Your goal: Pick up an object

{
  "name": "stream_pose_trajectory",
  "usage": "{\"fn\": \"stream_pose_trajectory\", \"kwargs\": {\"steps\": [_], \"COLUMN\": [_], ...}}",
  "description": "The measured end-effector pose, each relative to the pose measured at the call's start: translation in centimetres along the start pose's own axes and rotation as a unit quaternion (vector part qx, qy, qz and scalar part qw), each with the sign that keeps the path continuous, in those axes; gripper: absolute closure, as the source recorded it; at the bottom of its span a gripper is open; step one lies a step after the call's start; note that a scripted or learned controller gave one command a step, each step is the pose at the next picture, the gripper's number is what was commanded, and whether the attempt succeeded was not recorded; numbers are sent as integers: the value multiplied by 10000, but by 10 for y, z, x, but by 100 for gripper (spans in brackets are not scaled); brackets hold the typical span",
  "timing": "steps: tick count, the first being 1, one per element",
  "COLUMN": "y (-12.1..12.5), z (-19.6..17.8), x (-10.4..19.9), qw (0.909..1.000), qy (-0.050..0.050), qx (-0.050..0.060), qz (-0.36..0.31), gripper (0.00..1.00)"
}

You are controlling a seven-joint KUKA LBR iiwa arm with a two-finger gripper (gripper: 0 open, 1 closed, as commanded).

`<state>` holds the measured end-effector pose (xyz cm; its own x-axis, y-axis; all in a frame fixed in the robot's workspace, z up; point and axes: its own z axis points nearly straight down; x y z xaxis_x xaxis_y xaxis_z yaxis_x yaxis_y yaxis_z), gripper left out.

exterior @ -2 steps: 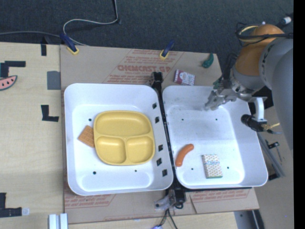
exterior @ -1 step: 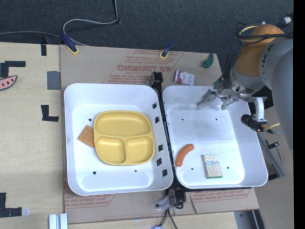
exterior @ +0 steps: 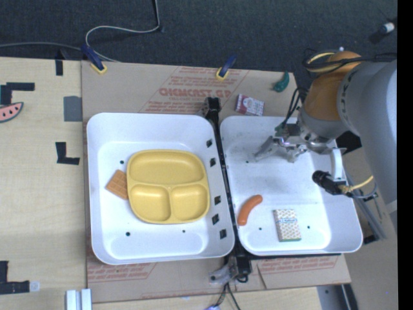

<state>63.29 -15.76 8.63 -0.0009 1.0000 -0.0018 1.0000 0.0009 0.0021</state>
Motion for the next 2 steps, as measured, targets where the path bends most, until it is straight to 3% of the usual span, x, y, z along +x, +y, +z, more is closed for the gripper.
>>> {"fn": "stream_pose_trajectory", "kwargs": {"steps": [1, 2], "y": [1, 1], "z": [-11, -11], "x": [0, 0], "qw": [10000, 10000], "qy": [-7, -6], "qx": [-17, -17], "qz": [-3, -3], "gripper": [100, 0]}}
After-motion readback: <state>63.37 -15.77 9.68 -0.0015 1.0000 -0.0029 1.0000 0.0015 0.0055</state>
